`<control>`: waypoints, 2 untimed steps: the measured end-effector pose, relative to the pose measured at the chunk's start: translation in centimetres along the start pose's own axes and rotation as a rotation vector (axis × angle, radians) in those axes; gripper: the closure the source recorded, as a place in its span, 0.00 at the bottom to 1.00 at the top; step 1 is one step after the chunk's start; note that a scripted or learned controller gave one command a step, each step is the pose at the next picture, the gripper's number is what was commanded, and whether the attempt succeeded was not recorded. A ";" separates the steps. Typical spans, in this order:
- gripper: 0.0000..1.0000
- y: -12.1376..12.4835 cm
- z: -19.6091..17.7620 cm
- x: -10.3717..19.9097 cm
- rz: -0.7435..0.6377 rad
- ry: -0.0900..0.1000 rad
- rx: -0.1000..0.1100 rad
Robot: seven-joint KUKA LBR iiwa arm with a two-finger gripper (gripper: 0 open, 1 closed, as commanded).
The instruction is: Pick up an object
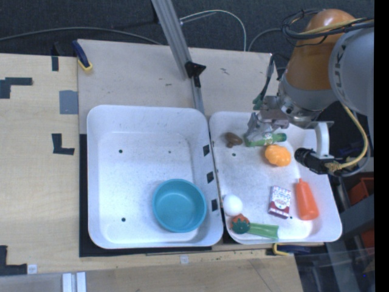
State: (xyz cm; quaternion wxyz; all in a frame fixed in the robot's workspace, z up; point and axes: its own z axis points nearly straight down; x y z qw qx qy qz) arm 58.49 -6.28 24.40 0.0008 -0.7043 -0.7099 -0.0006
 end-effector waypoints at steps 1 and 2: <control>1.00 1.0 -0.4 4.9 0.001 -0.001 0.000; 1.00 2.0 0.4 10.9 0.001 -0.001 0.002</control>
